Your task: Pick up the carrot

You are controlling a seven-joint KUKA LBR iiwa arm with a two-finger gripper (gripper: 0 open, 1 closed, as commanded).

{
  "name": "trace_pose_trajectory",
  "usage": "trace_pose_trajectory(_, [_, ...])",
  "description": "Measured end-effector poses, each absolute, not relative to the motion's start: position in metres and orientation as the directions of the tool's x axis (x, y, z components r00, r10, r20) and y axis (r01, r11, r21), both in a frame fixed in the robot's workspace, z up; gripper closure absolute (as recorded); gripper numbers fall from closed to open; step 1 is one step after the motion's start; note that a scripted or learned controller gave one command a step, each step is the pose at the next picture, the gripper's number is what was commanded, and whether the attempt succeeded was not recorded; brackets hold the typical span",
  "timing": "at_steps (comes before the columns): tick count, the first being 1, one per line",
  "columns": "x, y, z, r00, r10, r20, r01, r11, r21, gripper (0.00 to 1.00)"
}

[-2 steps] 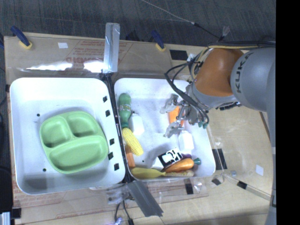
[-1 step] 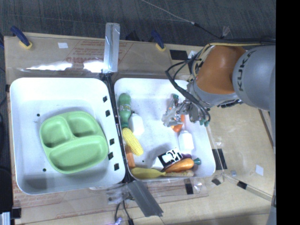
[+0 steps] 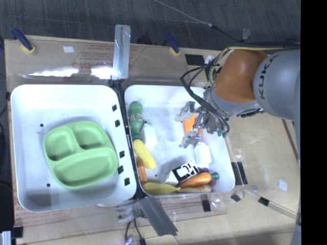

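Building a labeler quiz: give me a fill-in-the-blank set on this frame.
1. The green divided plate lies in the ____ bin.
2. The corn cob lies in the ____ bin.
3. The gripper hovers over the ____ bin.
4. The band above the arm's wrist is ____.

Missing words: left; right; right; orange

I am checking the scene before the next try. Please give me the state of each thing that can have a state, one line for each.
gripper: low in the right bin, an orange piece between its fingers
green plate: lying flat in the left bin
corn cob: lying by the right bin's left wall
cucumber: lying above the corn cob
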State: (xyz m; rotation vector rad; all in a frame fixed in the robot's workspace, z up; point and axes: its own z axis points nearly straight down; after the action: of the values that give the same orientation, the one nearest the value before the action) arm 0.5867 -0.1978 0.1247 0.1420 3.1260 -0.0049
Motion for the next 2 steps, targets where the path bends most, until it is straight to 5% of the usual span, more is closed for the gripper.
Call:
trace_pose_trajectory(1, [0.5886,-0.1967,0.1357,-0.996,0.085,-0.019,0.085,0.996,-0.004,1.00])
trace_pose_trajectory(2, [0.5885,-0.1964,0.1353,-0.996,0.083,-0.019,0.083,0.997,-0.004,0.00])
